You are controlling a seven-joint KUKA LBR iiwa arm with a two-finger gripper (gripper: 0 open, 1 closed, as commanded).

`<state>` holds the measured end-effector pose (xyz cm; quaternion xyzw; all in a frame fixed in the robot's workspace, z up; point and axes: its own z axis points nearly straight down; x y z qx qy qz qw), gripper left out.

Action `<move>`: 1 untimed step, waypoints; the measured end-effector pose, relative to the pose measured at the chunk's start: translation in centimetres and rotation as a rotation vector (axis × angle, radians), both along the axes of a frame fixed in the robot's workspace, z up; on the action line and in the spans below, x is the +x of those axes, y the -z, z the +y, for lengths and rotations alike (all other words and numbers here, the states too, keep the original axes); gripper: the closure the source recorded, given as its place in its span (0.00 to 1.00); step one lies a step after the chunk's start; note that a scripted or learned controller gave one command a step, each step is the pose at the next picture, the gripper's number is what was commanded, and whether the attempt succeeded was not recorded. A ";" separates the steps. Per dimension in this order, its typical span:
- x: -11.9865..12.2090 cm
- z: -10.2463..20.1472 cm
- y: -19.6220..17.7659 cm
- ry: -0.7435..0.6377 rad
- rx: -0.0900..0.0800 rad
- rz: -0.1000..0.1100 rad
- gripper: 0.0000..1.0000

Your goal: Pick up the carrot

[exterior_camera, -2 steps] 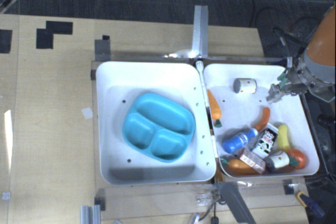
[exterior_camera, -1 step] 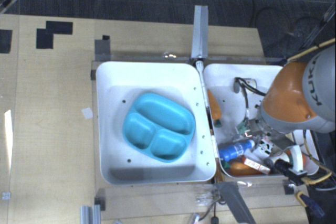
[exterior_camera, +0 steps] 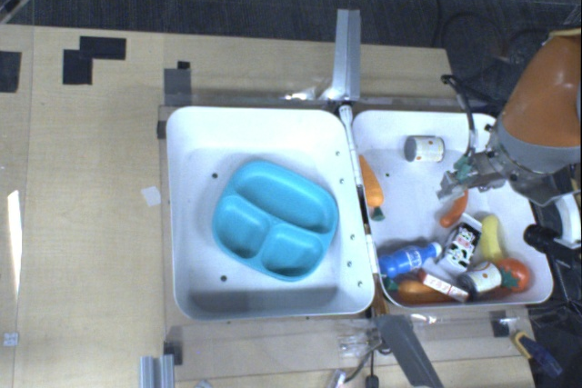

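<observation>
Carrot [exterior_camera: 370, 182]: I see it in the right bin [exterior_camera: 400, 127], against the left wall, long axis running far to near, green end nearest me.
Gripper [exterior_camera: 464, 173]: right of the carrot, well apart, low over the bin's middle right; I cannot tell how it is set.
My move: I judge a reach leftward.
Nearby: grey cylinder [exterior_camera: 424, 148] far of that path; orange piece [exterior_camera: 454, 210] just near the gripper.
Clutter: blue bottle [exterior_camera: 407, 258] and banana [exterior_camera: 491, 238] at the near side, off the path.
Left bin [exterior_camera: 195, 141]: blue tray [exterior_camera: 273, 220].

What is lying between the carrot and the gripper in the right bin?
In the camera view, only bare white bin floor lies between the carrot by the left wall and the gripper. A small grey cylinder sits above that stretch.
</observation>
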<state>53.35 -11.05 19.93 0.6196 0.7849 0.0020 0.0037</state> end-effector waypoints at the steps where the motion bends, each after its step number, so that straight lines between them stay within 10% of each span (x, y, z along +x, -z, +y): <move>1: -4.2 -0.2 10.9 0.121 0.001 -0.006 1.00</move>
